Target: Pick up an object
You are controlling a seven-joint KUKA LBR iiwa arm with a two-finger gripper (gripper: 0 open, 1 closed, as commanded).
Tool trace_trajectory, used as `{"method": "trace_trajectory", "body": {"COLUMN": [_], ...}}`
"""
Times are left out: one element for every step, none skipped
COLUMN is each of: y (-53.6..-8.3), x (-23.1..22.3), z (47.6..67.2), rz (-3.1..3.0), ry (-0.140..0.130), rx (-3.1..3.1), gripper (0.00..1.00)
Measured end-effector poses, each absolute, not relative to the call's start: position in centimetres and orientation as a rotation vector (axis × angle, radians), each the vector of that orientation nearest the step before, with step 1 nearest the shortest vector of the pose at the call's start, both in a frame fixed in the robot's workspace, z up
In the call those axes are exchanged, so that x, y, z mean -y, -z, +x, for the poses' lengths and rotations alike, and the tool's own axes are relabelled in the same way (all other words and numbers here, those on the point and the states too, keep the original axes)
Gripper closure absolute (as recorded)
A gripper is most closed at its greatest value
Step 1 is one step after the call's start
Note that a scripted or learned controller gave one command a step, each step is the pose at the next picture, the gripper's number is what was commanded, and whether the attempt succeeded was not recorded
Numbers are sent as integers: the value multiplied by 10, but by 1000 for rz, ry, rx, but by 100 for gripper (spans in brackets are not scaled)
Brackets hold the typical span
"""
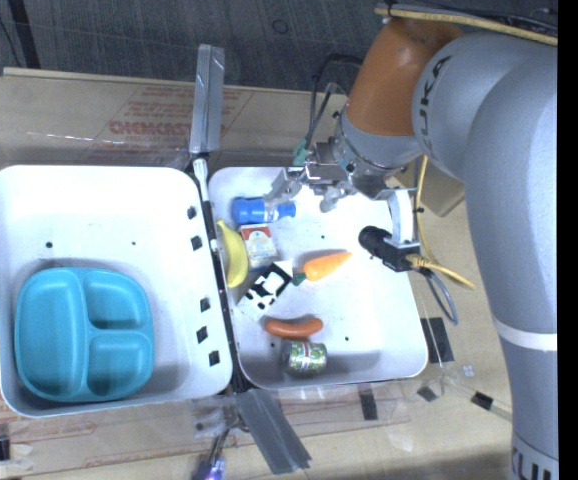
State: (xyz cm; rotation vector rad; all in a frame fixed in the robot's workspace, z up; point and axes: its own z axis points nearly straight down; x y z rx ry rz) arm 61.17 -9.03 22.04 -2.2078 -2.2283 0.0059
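My gripper [308,188] hangs over the far end of the right bin [389,308], open, with nothing between its fingers. Just to its left lies a blue bottle [258,210]. Nearer the camera are a red and white carton [260,243], a banana [234,254] along the bin's left wall, an orange carrot [326,264] and a black and white patterned block [269,286]. A red sausage [293,326] and a greenish can [306,358] lie at the near end.
In the left bin [89,208] sits a blue divided plate [84,333], at its near left. A grey divider bar [206,108] runs between the bins at the back. The arm's large grey body fills the right side.
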Motion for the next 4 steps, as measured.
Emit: {"method": "trace_trajectory", "body": {"y": [-99, -101, -100, -93], "x": [121, 172, 128, 101], "z": [576, 545, 632, 651], "rz": [-2276, -2227, -2105, -1879], "ry": [10, 17, 14, 0], "rx": [2175, 2233, 2346, 2518], "gripper": [0, 0, 0, 0]}}
